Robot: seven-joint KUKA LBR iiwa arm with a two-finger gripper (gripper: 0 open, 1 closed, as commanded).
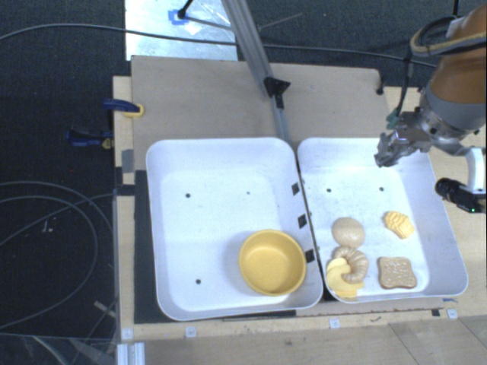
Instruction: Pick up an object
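Note:
My gripper (386, 155) hangs over the far right part of the right bin (358, 177), well above the objects. In the near half of that bin lie a beige round bun (348, 229), a tan croissant (352, 262) resting on a yellow banana-like piece (339, 283), a square brown cracker (396, 273) and a small yellow ridged piece (399, 223). A yellow bowl (272, 261) stands in the near right corner of the left bin (205, 204). Nothing shows between the fingers.
A grey pole (251, 44) slants down to a black clamp (275, 88) behind the bins. A blue and yellow clamp (114, 109) grips the bench's left edge. Cables lie on the dark floor at left.

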